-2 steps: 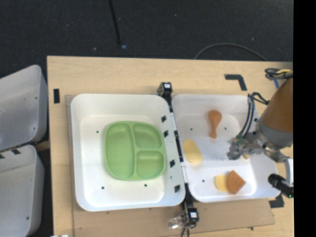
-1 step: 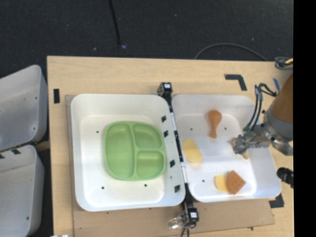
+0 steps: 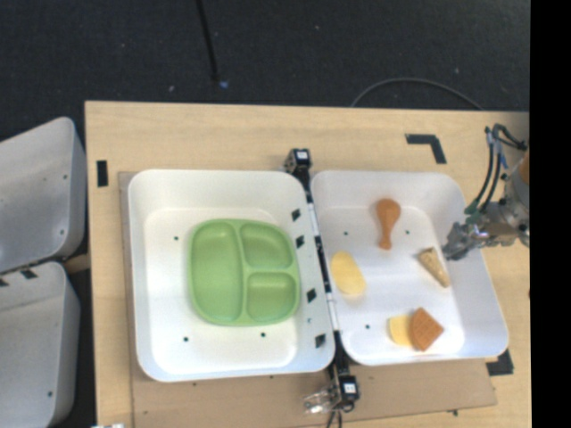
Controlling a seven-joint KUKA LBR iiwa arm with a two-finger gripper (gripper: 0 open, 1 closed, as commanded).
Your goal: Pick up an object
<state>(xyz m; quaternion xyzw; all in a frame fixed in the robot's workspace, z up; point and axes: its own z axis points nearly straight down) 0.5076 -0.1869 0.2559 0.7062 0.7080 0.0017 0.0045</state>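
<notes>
Right bin [image 3: 464, 333], on the tabletop [image 3: 205, 132]: five small toy food pieces.

- Drumstick [image 3: 387, 221], far centre: orange-brown, likely hard light plastic; its narrow shank would suit a pinch.
- Yellow oval piece [image 3: 348, 275], left side by the bin divider: smooth and rounded, judged slippery.
- Wedge [image 3: 434, 267], right of centre: tan, flat-sided, probably light and stiff. It lay just beside the claw [image 3: 457, 242] and was the likeliest target, best taken across its two long flat faces.
- Orange-brown square [image 3: 426, 329], near side, touching a small yellow disc [image 3: 400, 331]: possibly soft.

Left bin [image 3: 143, 346]: one green divided plate [image 3: 243, 271], broad and shallow, awkward to pinch.

Claw: at the right bin's right edge, holding nothing visible; whether spread or closed could not be told.
</notes>
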